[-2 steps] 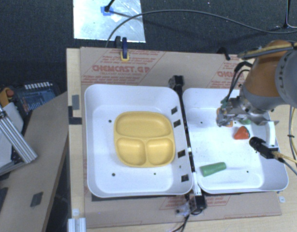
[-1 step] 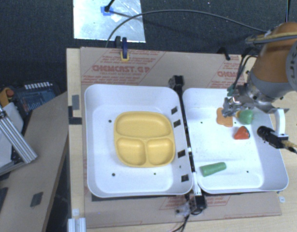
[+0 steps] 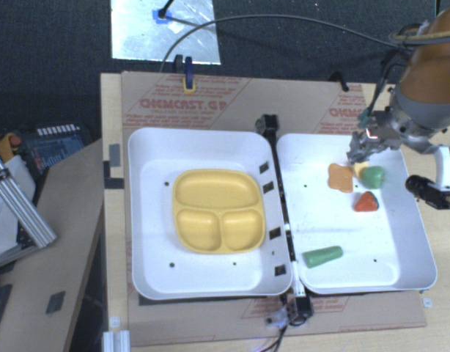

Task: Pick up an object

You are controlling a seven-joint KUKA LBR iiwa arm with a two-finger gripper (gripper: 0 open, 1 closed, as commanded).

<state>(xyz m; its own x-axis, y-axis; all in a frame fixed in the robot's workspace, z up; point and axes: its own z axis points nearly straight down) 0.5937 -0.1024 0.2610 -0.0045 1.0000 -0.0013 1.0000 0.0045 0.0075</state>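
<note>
In the right bin [image 3: 401,270] lie an orange piece [image 3: 341,178], a small yellow-green piece [image 3: 371,174], a red piece [image 3: 366,202] and a green pickle-like piece [image 3: 322,255]. My gripper [image 3: 359,152] hangs at the bin's far side, just above and behind the orange and yellow-green pieces. Nothing shows between its tips, and I cannot make out how they stand. The grey arm with its orange band [image 3: 430,72] comes in from the upper right.
The left bin [image 3: 144,196] holds a yellow divided plate [image 3: 218,210]. A black clamp bar [image 3: 280,204] runs between the bins. A cable arcs over the cardboard base [image 3: 210,101] at the back. A metal sheet [image 3: 165,20] lies beyond it.
</note>
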